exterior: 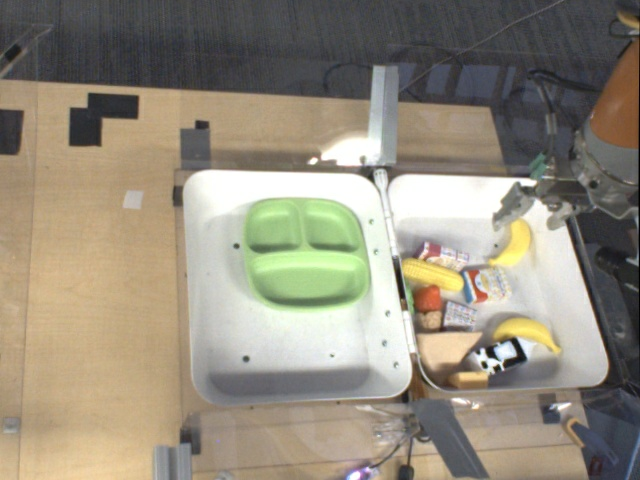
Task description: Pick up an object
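Note:
My gripper (531, 208) hangs over the back right part of the right bin (588, 313), fingers spread and open, with nothing between them. Just below and in front of it a yellow banana (515, 244) lies on the bin floor. It is close to the fingertips, but I see no grip on it. More items lie toward the bin's left and front: a corn cob (432, 273), a red tomato (427, 299), small snack cartons (487, 285), a second banana (528, 333) and a black-and-white object (501, 354).
The left bin (215, 298) holds a green divided plate (305, 251). A metal divider post (384, 108) stands behind the seam between the bins. A tan block (447, 348) lies at the right bin's front left. Cables run behind the bench.

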Motion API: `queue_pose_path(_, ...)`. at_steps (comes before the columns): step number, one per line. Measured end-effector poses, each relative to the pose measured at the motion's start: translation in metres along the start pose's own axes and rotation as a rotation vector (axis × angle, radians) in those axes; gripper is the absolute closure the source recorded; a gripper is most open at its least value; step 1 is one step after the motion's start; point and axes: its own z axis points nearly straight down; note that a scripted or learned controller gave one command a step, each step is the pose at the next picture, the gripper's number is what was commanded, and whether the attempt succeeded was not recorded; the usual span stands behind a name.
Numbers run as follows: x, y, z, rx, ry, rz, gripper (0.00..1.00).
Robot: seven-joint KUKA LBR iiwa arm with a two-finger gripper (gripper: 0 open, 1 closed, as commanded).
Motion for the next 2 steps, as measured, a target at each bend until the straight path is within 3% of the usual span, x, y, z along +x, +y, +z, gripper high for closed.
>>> queue_pose_path(1,-0.0665,0.0094,0.1119,0.002,0.000,0.223,0.00)
queue_pose_path(2,-0.0663,0.0096,0.1115,0.001,0.000,0.223,0.00)
